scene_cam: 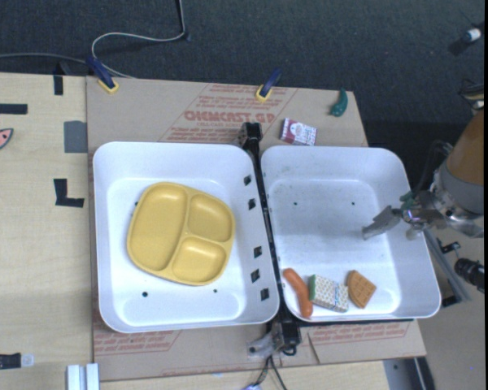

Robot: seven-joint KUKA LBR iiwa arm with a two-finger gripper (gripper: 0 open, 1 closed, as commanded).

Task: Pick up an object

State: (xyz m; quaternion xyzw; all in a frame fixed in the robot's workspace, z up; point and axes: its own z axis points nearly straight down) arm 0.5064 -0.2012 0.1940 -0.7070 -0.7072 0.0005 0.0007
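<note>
Two white bins sit side by side: the left bin [114,218] and the right bin [333,169]. Left of the divider lies one yellow divided plate [180,232]. Right of it lie three items: one orange sausage [297,289], one patterned block [329,293], one tan cracker [360,288].

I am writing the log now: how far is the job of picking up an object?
Done: nothing is lifted. The orange sausage-shaped toy, the speckled green-edged block and the brown waffle-like biscuit lie at the near wall of the right white bin. In hand: the grey gripper is above that bin's bare floor, carrying nothing. Left: reaching, grasping, lifting.
</note>
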